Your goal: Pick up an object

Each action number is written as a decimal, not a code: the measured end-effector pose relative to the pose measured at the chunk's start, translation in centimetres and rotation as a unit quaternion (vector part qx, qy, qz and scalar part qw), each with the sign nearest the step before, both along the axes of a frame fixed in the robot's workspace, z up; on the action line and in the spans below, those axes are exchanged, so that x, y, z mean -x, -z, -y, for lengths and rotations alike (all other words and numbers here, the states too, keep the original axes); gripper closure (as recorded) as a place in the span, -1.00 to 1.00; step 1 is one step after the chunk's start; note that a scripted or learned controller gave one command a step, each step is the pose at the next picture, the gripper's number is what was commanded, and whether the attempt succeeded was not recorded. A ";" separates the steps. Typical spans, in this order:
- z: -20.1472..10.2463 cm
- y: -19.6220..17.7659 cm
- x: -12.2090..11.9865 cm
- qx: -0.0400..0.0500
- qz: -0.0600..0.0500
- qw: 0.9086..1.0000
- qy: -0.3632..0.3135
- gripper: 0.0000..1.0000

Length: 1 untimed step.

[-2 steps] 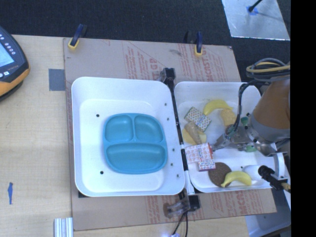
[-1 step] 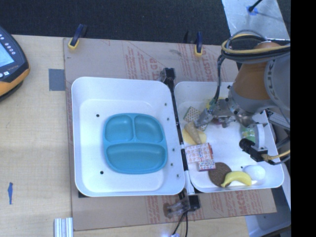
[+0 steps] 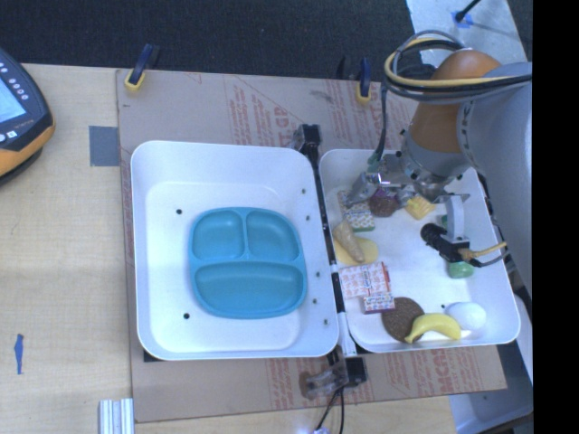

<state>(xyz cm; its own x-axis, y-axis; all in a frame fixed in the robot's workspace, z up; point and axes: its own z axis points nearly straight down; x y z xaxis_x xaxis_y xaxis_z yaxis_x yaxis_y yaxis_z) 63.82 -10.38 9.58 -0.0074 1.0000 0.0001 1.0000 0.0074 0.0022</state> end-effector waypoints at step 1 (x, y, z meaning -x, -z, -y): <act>-0.2 0.0 -1.9 0.000 -0.004 1.000 0.002 -1.00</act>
<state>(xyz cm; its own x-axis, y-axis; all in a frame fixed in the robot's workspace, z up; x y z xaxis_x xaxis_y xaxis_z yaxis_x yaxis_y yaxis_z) 65.74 -10.16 9.61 -0.0042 1.0000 0.0011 1.0000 0.0042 -0.0060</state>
